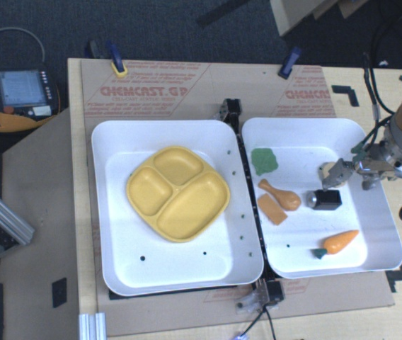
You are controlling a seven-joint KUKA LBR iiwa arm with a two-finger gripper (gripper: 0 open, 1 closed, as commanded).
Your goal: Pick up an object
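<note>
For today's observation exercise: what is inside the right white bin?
The right bin holds a green piece, two tan pieces, a carrot and the dark tool. The floor beneath the tool is covered.

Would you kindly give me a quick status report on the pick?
Gripper low in right bin, by chicken leg. Carrot, green piece loose. Nothing blocking.

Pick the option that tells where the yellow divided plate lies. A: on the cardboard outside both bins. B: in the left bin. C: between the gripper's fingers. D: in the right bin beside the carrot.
B: the yellow divided plate lies flat in the left bin, while the carrot lies in the right bin.
</note>
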